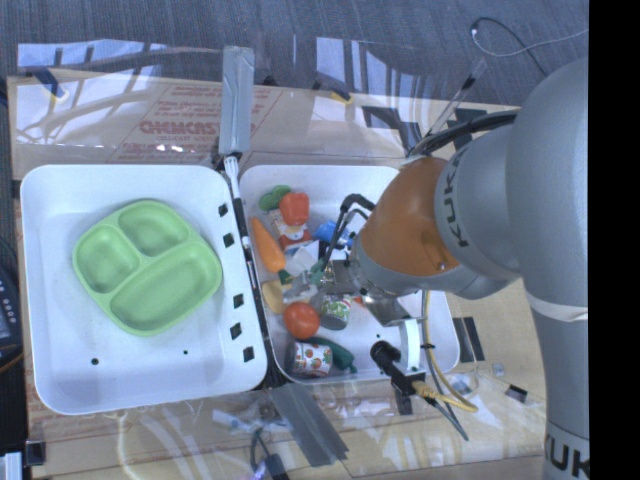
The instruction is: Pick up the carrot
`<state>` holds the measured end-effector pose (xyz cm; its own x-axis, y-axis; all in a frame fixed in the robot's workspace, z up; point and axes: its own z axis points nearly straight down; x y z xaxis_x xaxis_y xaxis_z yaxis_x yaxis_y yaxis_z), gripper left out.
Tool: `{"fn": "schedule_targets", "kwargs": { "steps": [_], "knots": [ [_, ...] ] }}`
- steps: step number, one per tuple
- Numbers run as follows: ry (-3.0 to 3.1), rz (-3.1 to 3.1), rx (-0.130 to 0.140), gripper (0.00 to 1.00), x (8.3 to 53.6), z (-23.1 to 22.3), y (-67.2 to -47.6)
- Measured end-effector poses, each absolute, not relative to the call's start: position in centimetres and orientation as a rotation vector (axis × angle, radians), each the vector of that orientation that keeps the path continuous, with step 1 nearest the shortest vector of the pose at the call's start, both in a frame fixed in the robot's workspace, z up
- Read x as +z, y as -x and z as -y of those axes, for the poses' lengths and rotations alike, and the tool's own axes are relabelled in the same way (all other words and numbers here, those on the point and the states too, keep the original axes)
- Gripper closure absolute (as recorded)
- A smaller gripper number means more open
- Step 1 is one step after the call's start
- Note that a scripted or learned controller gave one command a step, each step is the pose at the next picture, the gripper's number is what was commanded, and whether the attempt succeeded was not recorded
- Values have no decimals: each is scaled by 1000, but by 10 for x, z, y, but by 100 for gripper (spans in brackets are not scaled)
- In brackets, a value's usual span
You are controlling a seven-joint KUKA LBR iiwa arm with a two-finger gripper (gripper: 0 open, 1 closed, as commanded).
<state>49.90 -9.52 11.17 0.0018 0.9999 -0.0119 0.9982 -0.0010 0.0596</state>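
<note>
The orange carrot [267,245] lies along the left wall of the right bin [440,338], pointing roughly up and down the view. My gripper [323,280] hangs low in the middle of that bin, just right of the carrot and above a red tomato [301,319]. It sits among the clutter, apart from the carrot by a small gap. The arm's orange band and grey wrist hide the bin's right half.
Around the carrot lie a green vegetable [272,198], a red and white toy [294,218], a blue piece [326,231] and a yellowish piece [272,295]. A printed can [312,358] lies at the bin's front. The left bin [50,348] holds a green divided plate [148,265].
</note>
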Motion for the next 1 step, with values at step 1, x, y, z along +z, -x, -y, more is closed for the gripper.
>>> {"fn": "schedule_targets", "kwargs": {
  "steps": [1],
  "knots": [
    [-2003, -2422, 0, 0, 192, 45, -477]
  ]
}}
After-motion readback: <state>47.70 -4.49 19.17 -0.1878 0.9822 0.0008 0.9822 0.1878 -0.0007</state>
